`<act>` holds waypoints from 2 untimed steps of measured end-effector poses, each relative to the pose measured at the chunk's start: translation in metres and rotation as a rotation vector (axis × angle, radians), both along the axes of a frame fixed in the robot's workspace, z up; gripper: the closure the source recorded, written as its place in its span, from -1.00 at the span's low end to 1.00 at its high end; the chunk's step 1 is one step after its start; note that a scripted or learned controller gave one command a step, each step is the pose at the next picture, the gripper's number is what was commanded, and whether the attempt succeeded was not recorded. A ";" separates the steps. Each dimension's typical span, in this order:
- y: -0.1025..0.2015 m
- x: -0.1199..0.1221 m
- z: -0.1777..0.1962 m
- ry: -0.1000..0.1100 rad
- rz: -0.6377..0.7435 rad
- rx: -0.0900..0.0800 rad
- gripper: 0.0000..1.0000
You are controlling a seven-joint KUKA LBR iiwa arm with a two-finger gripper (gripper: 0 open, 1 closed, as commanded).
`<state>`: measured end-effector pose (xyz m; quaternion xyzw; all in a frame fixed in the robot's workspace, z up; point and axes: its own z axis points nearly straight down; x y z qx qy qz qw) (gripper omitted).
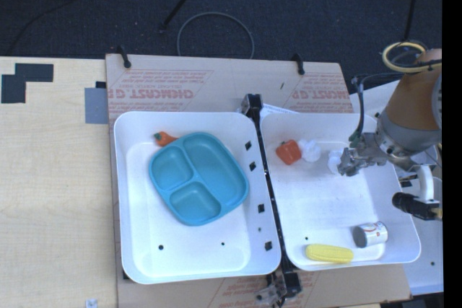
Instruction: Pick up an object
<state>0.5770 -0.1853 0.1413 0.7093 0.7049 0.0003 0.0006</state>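
- Claw (351, 162) hangs low over the right bin (325, 220), near its far right side, just beside a small pale object (335, 159)
- Finger spacing cannot be told from this view; nothing is visibly held
- Candidate objects in the right bin: an orange block (289, 152) and a white lump (310, 150) touching each other near the far wall, a yellow corn cob (329, 252) and a small can (370, 234) near the front edge
- Left bin (144, 242) bears a blue divided plate (198, 177) with a small orange item (165, 138) at its far corner
- Nearest target is judged to be the pale object beside the claw
- Centre the claw over that object before descending, so both fingers clear its sides
- Descend straight; a slanted approach risks pushing the object toward the bin wall
- Close only once the object sits between the fingers, then lift slowly and check the hold
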 end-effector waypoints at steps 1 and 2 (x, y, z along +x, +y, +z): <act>0.001 -0.009 0.056 -0.002 0.001 0.000 1.00; 0.000 -0.008 0.103 -0.002 0.007 0.000 1.00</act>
